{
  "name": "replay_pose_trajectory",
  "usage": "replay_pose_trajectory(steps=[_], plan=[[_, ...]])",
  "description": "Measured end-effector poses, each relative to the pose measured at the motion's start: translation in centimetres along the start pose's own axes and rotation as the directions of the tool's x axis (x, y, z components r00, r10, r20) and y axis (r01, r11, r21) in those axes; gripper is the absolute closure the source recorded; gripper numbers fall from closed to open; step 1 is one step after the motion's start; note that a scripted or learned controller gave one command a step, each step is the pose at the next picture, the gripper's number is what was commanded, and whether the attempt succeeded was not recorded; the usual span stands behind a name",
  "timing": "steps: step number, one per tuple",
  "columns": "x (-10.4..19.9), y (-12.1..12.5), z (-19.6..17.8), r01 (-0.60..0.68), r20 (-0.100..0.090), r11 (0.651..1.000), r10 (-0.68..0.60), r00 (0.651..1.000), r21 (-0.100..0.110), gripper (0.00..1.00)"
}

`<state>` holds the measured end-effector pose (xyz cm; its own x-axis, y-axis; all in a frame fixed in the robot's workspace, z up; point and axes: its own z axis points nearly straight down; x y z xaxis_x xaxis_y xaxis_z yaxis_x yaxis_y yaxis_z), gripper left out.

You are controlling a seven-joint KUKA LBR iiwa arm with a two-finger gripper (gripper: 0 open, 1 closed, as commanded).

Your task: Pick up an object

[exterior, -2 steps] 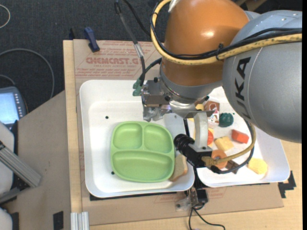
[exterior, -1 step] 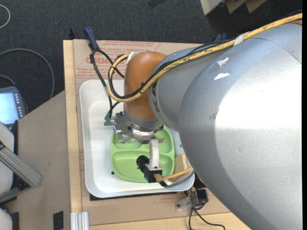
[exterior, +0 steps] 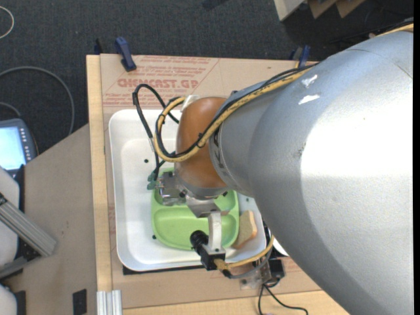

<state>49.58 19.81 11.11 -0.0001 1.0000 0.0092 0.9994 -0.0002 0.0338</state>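
We see the arm point(exterior: 315, 169) reach low over the left bin point(exterior: 128, 195), its gripper point(exterior: 172, 188) (finger state we cannot tell) above a green bowl point(exterior: 172, 227) beside a tan sponge point(exterior: 247, 227).

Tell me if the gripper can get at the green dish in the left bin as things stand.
Probably yes: the wrist hangs right over the green dish in the white bin, nothing seen between them. The arm hides the gripper itself.
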Motion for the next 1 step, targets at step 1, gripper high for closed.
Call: replay_pose_trajectory(steps=[1], plan=[[1.17,-0.93,-17.06,0.004,0.001,1.000,-0.004,1.000,0.019,1.00]])
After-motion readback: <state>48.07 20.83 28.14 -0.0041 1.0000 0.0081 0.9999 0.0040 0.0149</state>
